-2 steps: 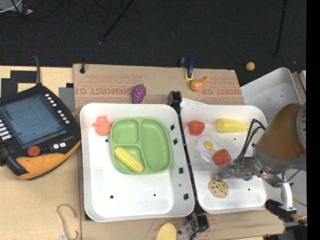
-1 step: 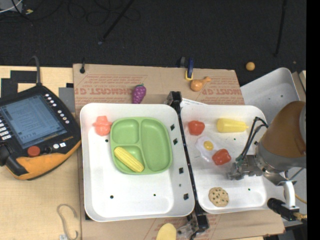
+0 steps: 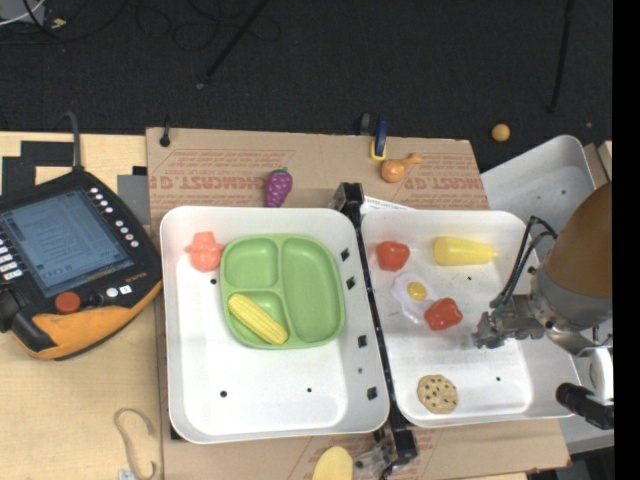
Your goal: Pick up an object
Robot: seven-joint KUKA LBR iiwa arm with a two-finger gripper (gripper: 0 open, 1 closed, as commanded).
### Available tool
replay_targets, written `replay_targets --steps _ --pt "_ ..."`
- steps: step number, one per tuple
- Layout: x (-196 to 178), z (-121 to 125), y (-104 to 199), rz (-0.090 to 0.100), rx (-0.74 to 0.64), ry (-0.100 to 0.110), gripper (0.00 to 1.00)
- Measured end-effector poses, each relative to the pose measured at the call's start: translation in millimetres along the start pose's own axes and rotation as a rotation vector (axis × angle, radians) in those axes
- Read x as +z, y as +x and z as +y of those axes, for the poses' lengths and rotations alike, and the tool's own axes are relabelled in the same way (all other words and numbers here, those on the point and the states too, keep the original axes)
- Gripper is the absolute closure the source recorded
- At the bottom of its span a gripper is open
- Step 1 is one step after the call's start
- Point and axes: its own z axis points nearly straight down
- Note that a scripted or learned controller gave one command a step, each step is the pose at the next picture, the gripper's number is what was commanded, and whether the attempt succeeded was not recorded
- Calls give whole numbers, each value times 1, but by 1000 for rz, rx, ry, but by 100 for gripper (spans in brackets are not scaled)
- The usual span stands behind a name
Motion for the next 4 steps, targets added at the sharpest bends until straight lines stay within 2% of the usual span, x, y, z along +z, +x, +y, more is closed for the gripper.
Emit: replay_targets --steps 2,3,4 --pt "-87 8 2 0 -2 -1 100" --pt "-79 34 49 3 -6 3 100" --pt "-74 41 100 3 -6 6 100"
